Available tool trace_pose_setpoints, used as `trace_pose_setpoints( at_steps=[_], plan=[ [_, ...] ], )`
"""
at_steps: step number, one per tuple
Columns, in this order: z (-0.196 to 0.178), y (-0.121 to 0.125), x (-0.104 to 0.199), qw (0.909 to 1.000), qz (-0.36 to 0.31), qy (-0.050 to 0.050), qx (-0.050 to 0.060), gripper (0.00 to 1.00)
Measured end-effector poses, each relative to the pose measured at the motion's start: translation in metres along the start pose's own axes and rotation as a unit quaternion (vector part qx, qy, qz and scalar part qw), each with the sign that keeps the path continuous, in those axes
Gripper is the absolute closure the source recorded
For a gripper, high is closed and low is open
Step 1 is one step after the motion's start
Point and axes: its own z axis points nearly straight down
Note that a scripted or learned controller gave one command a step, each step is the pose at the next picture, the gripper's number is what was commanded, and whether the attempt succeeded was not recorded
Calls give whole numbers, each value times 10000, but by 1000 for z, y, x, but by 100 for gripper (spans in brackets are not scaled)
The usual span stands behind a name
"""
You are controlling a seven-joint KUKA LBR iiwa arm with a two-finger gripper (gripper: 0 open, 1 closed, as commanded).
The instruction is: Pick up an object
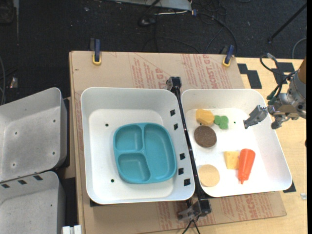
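Six food pieces in the right bin [273,130], open, unladen claw [265,118] above its right side.

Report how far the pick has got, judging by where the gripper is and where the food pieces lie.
Done: nothing lifted yet. The orange carrot-shaped toy, yellow wedge, brown round patty, tan disc, green piece and yellow chunk all lie in the right white bin. In hand: the gripper hangs open above that bin's right side. Left: descend, grasp, lift.
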Motion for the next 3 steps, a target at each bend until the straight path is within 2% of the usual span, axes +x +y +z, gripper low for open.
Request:
trace_pose_setpoints(
  at_steps=[1, 2, 3],
  plan=[
    [-6, 2, 1, 10000, -17, -11, -55, 0],
    [39, 6, -4, 10000, -7, -8, -38, 0],
    [96, -1, -11, 10000, 1, -3, -27, 0]
  ],
)
